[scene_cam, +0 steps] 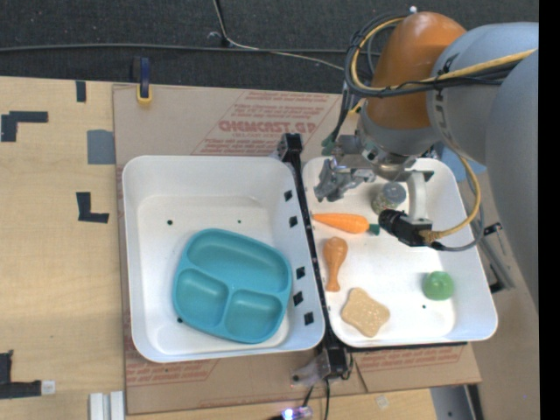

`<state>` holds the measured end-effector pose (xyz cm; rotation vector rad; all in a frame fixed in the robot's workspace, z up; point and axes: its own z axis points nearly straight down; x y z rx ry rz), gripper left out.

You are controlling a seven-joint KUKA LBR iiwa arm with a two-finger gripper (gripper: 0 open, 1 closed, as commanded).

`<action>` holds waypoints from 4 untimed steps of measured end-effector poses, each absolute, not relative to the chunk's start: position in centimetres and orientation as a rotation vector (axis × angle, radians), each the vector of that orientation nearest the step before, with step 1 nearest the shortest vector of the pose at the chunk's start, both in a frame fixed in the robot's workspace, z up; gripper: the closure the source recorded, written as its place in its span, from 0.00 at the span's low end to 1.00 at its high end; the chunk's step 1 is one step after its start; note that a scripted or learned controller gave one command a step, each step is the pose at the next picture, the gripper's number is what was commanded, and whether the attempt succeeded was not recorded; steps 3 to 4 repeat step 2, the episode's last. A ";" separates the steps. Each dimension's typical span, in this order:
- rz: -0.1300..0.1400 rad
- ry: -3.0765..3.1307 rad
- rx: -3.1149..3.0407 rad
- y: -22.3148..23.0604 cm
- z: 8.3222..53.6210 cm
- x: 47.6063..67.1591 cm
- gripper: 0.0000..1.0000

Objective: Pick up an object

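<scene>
The right bin [472,322] holds an orange carrot [341,223], a tan drumstick [334,262], a slice of bread [364,311] and a small green ball [438,284]. My gripper [337,180] hangs over the back left part of that bin, just above and behind the carrot. Its metal fingers point down and to the left, and nothing shows between them. The carrot lies on the bin floor, apart from the fingertips.
A teal divided plate [231,285] lies in the left bin [140,191]. A black divider [302,234] runs between the bins. The grey arm with its orange band [411,55] and cables covers the right bin's back right.
</scene>
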<state>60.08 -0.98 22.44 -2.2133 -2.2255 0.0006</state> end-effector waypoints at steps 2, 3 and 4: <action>0.001 -2.227 -2.212 8.7 22.4 56.8 1.00; 0.001 -2.227 -2.212 8.7 22.4 56.8 1.00; 0.001 -2.227 -2.212 8.7 22.4 56.8 1.00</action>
